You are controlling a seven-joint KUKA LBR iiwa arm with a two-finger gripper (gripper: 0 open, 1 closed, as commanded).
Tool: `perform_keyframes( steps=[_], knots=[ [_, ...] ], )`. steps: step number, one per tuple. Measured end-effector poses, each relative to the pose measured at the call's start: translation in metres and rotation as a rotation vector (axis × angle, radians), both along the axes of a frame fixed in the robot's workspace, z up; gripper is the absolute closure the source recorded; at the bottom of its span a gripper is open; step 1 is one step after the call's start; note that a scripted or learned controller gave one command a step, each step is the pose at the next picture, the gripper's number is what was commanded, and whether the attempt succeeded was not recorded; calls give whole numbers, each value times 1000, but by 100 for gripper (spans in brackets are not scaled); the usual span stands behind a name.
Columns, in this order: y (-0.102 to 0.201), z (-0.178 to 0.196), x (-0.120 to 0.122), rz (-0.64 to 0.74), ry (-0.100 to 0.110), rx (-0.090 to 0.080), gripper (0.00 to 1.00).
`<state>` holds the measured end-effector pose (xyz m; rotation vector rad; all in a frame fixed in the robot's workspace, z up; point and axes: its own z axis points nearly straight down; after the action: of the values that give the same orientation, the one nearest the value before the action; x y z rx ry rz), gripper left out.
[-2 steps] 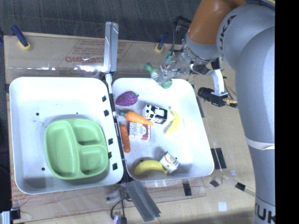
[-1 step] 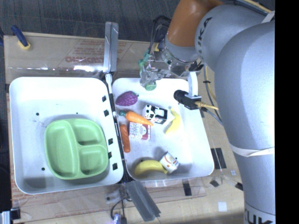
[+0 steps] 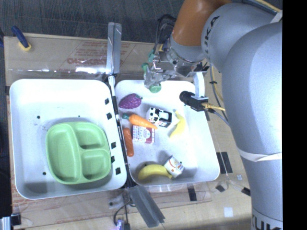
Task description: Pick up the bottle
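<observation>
Camera view: the hand (image 3: 154, 75) hangs over the right bin's (image 3: 204, 150) far edge, with something greenish at its tips; whether its grip is spread or pinched cannot be told. The bottle (image 3: 174, 166) lies tipped near the front, touching a banana (image 3: 152, 171). A good pick likely means descending straight, straddling its body, clear of the banana.

We see the grey arm's hand (image 3: 154, 76) over the far edge of the right white bin (image 3: 201, 143), a pale green object at its tip. In that bin lie a purple grape bunch (image 3: 130, 101), an orange carrot (image 3: 141, 121), two yellow bananas (image 3: 152, 171) and a small white bottle (image 3: 174, 166). The left white bin (image 3: 29, 109) holds a green divided plastic tray (image 3: 78, 152).
</observation>
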<state>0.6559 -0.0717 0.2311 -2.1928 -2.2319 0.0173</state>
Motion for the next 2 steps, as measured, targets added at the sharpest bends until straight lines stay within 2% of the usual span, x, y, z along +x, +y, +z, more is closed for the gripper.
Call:
perform_keyframes(
  steps=[1,2],
  knots=[
    [-15,-29,0,-53,-7,-1,100],
    [-13,-22,0,-46,0,-1,100]
  ],
)
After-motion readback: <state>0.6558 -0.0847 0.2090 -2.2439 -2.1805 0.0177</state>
